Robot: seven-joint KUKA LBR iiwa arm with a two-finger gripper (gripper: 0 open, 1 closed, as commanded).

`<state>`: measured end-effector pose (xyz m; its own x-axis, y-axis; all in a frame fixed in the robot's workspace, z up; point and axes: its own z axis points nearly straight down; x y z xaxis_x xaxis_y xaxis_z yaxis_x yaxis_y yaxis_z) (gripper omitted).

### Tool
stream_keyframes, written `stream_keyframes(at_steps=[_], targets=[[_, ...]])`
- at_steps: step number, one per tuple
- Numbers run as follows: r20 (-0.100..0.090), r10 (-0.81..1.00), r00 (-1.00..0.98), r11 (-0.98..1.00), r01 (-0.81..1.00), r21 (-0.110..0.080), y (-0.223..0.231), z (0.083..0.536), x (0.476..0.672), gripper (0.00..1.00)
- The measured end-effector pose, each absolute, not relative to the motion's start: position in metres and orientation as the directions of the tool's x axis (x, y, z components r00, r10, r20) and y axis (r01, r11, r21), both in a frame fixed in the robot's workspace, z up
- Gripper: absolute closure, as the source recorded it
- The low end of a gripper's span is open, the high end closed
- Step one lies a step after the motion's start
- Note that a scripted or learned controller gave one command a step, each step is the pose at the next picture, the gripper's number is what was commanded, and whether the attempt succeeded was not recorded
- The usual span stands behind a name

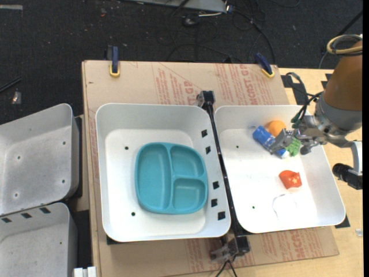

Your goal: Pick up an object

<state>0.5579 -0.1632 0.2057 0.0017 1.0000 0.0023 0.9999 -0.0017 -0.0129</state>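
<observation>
While the grey arm with its orange band (345,91) reaches in over the right-hand shallow white bin (323,212), its two-finger gripper (295,138) sits low at a small cluster of objects near that bin's far right corner. Whether the pincer is released or clenched cannot be told from this slant, and nothing shows plainly held.

Three things crowd together there: a small blue plastic block (262,136), a round orange ball (277,126) just behind it, and a small green plastic piece (293,148) right beside the gripper. They touch or nearly touch, so a clean hold on one looks awkward — neighbours would likely be nudged. All seem light, rigid toys; the ball's smooth curve would probably slip unless taken across its widest part, whereas the blue block offers flatter sides to pinch.

A small red plastic object (290,179) lies apart from the cluster, nearer the middle of the same bin, with open floor all round it — probably the easier pick, light and stiff, best gripped across its narrow width.

Beside it, the left-hand shallow white bin (109,154) holds a teal plastic divided plate (171,178) with three compartments, lying flat with nothing in them; it is broad and shallow, so only its rim would give purchase.
</observation>
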Motion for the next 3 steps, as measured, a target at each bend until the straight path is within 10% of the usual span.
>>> stream_keyframes(at_steps=[3], targets=[[0.001,1.0,0.001,-0.001,1.0,-0.005,-0.155,0.097,0.559,0.0]])
